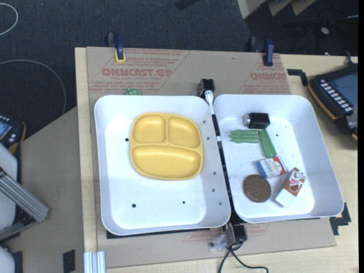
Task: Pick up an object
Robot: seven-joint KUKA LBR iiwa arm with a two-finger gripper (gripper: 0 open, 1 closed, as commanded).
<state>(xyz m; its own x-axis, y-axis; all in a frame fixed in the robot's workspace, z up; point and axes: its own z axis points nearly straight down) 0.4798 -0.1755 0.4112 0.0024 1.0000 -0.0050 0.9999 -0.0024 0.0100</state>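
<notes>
Two shallow white bins sit side by side on the table, rims touching. The left bin [114, 169] holds a glossy yellow plate [166, 145] with three compartments, towards its far edge, with bare floor along the near side. The right bin [318, 152] carries the small things: a black block [257, 119] near the far edge, a knobbly green piece [243, 136] touching a smooth green stick [267, 143], a blue-and-white carton [271, 167], a flat brown disc [257, 188], and a red-and-white carton [291, 185] by the near right corner.

Yellow divided plate [166, 146]; white bins [114, 169]; green strips [266, 143]; brown disc [257, 188] at 6 o'clock; black block [258, 119]; red-white carton [294, 182].
</notes>
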